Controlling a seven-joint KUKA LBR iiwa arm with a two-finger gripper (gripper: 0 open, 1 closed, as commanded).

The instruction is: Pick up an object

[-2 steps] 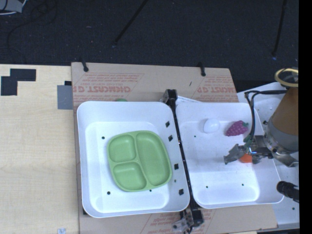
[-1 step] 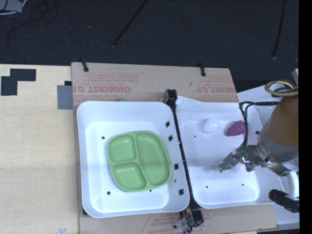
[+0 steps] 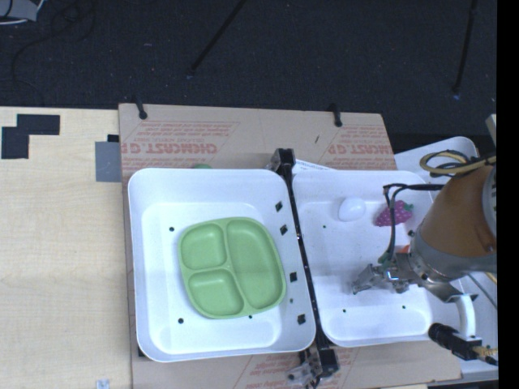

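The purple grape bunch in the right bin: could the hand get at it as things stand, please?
Probably yes: the purple grape bunch lies uncovered in the right bin, apart from the white object, and the hand is in the same bin.

Fixed overhead camera, slanted down, both bins (image 3: 138,217) framed, seemingly mid-range

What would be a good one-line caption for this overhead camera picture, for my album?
Robot arm's hand low inside the right bin near a purple grape bunch and white egg-like object; green divided plate in the left bin.

Two white bins (image 3: 154,217) were counted, along with one green divided plate (image 3: 232,267), one white egg-shaped object (image 3: 352,209) and one purple grape bunch (image 3: 392,214).
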